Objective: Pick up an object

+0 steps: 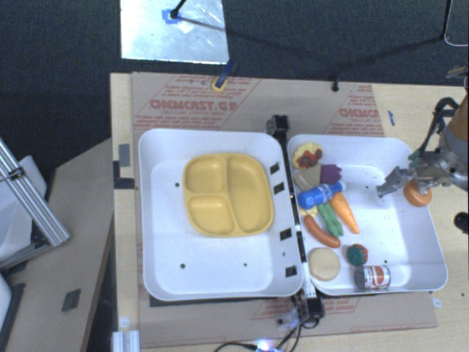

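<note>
My gripper (410,188) hangs over the right bin's (388,226) right rim, reaching in from the right. A small round orange toy (420,195) sits between its fingers, lifted off the bin floor, and the gripper is shut on it. One grey finger (388,184) points left and down into the bin. Along the bin's left side lie a blue bottle (319,196), a carrot (345,213), a green vegetable (328,221), a purple toy (330,173), a red sausage (321,231), a bread roll (324,263), a strawberry (357,254) and a red can (374,276).
The left bin (157,255) holds a yellow divided plate (226,194). A black hinge strip (287,196) runs between the bins. A pizza-like toy (308,155) lies at the right bin's far left corner. A metal sheet (174,20) lies behind the bench.
</note>
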### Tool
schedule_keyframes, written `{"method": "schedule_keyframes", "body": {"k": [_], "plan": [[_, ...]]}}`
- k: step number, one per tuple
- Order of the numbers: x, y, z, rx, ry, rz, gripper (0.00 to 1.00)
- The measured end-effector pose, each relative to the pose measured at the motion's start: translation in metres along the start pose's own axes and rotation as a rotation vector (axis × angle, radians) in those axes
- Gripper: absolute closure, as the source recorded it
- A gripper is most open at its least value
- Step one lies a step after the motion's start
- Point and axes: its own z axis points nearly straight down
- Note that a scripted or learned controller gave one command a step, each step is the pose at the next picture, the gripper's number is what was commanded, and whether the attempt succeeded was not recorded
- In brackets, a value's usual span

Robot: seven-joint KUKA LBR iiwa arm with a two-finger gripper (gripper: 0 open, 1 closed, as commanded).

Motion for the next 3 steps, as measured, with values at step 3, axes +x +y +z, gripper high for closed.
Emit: {"method": "schedule_keyframes", "body": {"k": [3], "plan": [[0.004,0.007,0.095,-0.008,0.006,-0.005,0.00]]}}
